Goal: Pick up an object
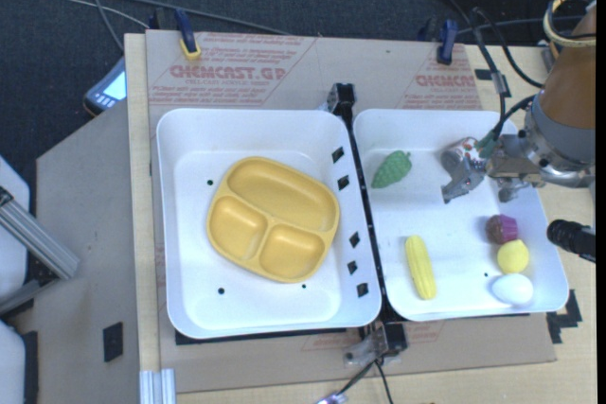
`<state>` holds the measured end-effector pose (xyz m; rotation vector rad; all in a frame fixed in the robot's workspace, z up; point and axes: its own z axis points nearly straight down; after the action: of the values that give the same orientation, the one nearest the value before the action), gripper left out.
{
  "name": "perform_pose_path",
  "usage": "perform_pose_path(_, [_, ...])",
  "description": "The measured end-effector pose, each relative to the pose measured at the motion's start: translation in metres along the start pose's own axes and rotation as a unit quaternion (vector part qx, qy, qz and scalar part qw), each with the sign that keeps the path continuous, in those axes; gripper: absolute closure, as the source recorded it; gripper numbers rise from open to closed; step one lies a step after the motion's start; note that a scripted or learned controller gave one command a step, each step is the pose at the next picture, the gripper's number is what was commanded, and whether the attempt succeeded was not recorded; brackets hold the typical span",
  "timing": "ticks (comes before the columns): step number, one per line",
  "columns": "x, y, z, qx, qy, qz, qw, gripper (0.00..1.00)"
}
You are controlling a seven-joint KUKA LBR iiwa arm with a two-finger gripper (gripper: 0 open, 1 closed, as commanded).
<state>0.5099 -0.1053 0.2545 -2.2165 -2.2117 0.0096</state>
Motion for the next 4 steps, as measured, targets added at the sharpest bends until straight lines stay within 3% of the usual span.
perform_pose_path(1, [0.0, 0.002, -0.005, -0.005, -0.001, -0.001, 1.0, 0.0])
perform_pose_path(4, [-0.013, 0.012, 0.133, -0.002, 0.0, -0.001, 1.0, 0.0])
